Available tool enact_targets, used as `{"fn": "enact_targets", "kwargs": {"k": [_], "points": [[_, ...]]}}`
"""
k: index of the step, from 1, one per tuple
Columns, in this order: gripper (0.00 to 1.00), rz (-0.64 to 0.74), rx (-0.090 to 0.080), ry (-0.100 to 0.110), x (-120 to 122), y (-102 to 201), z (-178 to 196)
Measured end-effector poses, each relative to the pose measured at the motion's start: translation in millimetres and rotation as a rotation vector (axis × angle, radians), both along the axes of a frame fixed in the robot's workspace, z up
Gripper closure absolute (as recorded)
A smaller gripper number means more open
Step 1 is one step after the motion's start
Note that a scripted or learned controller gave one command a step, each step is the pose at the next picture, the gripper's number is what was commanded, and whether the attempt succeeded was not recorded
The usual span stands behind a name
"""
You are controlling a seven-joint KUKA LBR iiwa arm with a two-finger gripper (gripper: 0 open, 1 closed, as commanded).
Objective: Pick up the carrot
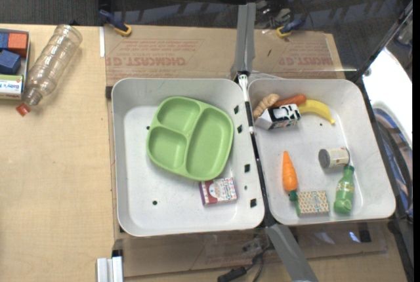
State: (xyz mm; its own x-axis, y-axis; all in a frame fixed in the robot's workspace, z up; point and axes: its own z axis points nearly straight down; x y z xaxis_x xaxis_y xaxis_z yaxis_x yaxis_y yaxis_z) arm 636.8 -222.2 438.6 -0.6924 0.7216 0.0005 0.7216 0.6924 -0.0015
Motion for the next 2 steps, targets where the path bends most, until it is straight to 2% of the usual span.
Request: {"fn": "enact_targets", "kwargs": {"k": [1,2], "points": [[1.0,-0.173,0.0,0.002,-43.9,-0.8,0.3],[1.0,-0.171,-0.001,0.004,-41.4,-1.3,6.5]]}}
